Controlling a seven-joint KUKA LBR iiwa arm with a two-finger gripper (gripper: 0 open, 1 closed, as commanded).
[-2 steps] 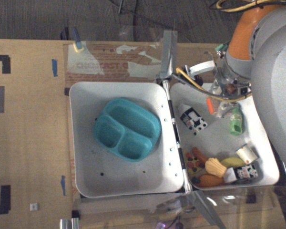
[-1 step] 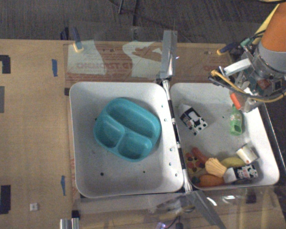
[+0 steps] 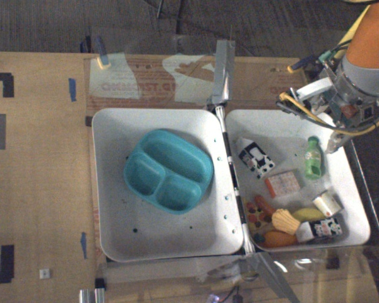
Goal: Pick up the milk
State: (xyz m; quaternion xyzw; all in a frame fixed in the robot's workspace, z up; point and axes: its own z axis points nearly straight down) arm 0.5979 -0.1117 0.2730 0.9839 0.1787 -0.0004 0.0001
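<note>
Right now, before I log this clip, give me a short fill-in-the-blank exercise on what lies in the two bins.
1. The teal divided plate lies in the ____ white bin.
2. The small black-and-white cow-patterned milk carton lies in the ____ white bin.
3. The small plastic bottle in that bin is ____ in colour.

Missing words: left; right; green

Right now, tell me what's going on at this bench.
A grey and orange arm reaches in over the back right corner of the right bin. The milk, a small cow-patterned carton, lies untouched near that bin's left wall, among a green bottle and toy foods. The left bin holds a teal divided plate. Nothing has been picked up yet.
</note>
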